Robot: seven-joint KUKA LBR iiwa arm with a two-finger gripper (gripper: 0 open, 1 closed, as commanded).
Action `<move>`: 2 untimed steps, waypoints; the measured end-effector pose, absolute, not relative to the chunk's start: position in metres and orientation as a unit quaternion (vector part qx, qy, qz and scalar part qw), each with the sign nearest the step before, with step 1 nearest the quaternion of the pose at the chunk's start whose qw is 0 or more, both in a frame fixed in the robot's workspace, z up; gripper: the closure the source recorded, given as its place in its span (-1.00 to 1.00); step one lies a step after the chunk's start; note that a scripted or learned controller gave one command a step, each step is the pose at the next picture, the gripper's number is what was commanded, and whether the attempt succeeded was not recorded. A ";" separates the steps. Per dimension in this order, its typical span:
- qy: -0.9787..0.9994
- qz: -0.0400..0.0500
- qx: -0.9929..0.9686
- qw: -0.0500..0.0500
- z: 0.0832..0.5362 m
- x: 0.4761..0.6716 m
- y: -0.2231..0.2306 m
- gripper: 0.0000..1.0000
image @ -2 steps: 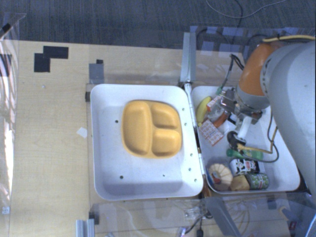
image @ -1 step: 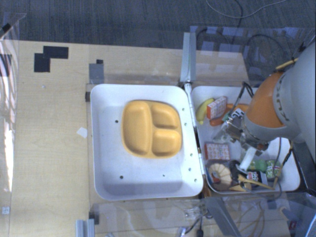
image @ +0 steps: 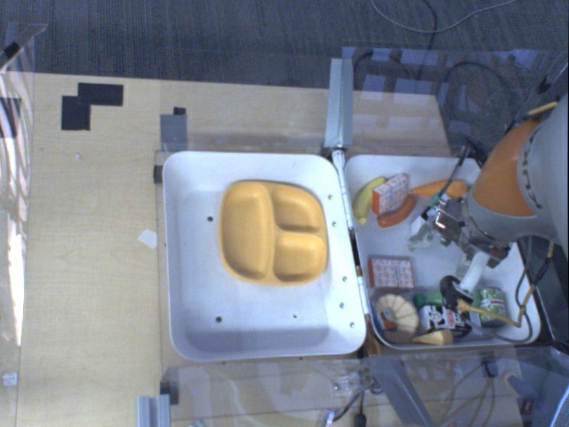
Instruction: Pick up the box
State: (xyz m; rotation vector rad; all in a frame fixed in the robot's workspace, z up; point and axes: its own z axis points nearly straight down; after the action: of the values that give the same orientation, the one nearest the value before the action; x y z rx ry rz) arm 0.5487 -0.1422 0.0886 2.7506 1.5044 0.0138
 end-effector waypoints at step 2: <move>0.385 -0.006 0.923 -0.005 0.088 0.626 -0.101 -1.00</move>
State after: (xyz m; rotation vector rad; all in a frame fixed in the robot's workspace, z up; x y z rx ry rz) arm 0.6258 -0.1015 0.0876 2.9093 1.2132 -0.0182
